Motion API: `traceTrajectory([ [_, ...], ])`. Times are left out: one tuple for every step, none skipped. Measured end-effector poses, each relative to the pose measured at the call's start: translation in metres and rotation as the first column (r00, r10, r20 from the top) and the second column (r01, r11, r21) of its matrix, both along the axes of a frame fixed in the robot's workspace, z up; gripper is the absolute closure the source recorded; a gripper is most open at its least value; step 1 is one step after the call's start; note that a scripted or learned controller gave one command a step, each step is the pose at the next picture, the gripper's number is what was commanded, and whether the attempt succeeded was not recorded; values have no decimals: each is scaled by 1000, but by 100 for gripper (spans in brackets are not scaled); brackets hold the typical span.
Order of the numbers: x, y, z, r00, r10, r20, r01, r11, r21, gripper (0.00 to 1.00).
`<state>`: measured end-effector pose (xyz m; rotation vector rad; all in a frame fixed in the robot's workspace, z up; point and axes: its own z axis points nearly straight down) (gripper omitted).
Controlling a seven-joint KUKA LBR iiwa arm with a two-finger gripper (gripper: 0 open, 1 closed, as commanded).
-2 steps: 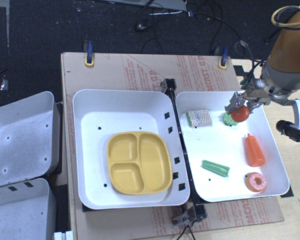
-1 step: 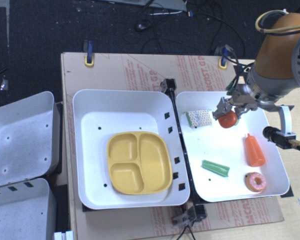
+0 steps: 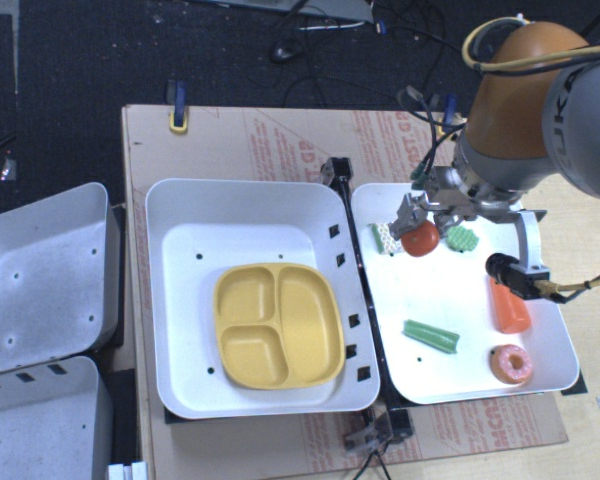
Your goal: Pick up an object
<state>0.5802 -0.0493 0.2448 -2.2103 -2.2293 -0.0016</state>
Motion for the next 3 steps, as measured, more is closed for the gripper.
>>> traceTrajectory([
  [-21,53,-10,1000,-1,-3,1,1000,-1,100],
  [-33,105,-1,1000,-1,0,1,1000,-1,100],
  [-47,149,-7,1000,-1,-2,1,1000,-1,100],
])
